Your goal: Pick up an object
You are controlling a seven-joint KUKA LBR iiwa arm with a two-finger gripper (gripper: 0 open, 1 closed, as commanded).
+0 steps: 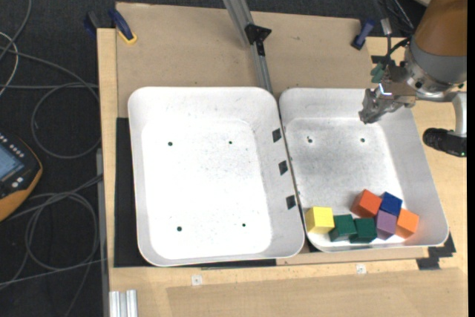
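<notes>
Dark carpet strewn with black cables, under a pale wooden bench (193,41) bearing two shallow white bins side by side.

Gripper (371,109) poised over the far edge of the right bin (338,159), at the end of a grey arm (444,26) with an orange band. Too small and dark to tell whether apart or together; nothing seen held.

Clustered in the near corner of that same right bin, well apart from the gripper: a yellow block (320,218) on the side toward the left bin, then two green blocks (353,227) touching each other, a purple block (387,221), a red-orange block (367,201), a blue block (391,202) and an orange block (407,220) out by the bin's far wall. Packed tight, several touching.

Likely light, stiff and smooth-faced, probably wood or plastic; not fragile, possibly a little slippery. Best hold judged to be across two opposite flat faces. Yellow block the easiest target, standing at the cluster's edge with open floor beside it; the rest hemmed in by neighbours and the bin wall.

Left bin (200,174) speckled, with four small dark dots. Blue clamps (122,26) on the bench's far edge, a metal rail (237,4) slanting down toward the bins.

No brand, label or writing legible anywhere.
</notes>
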